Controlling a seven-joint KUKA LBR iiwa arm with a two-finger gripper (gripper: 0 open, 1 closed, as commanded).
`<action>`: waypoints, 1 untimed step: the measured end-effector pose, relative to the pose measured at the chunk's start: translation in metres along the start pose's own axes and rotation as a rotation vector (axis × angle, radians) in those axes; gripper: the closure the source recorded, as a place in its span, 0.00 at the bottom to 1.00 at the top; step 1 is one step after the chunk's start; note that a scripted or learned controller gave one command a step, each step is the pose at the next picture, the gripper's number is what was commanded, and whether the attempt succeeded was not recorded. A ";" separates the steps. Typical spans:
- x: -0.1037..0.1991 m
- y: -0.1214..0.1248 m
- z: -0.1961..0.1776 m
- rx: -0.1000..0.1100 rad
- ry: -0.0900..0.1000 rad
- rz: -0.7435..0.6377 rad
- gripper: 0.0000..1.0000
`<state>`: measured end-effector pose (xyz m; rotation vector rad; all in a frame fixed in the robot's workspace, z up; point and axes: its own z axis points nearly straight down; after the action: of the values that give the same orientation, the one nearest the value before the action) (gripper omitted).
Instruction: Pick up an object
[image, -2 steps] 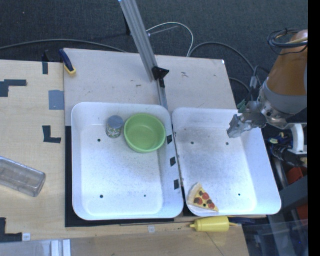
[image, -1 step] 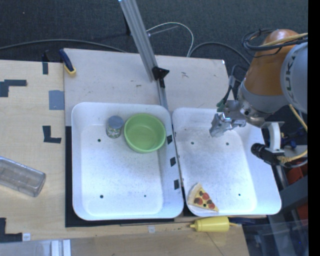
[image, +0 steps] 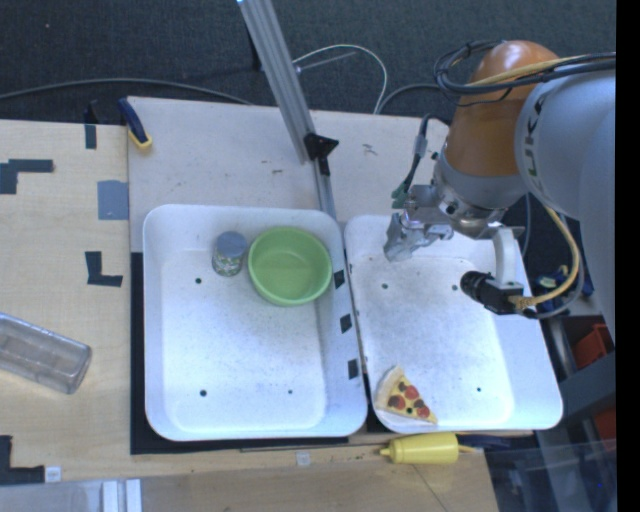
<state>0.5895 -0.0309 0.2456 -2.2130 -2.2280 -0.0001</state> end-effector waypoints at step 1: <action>0.051 0.013 -0.002 0.000 0.000 0.000 1.00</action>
<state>0.6022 0.0197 0.2479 -2.2126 -2.2281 -0.0008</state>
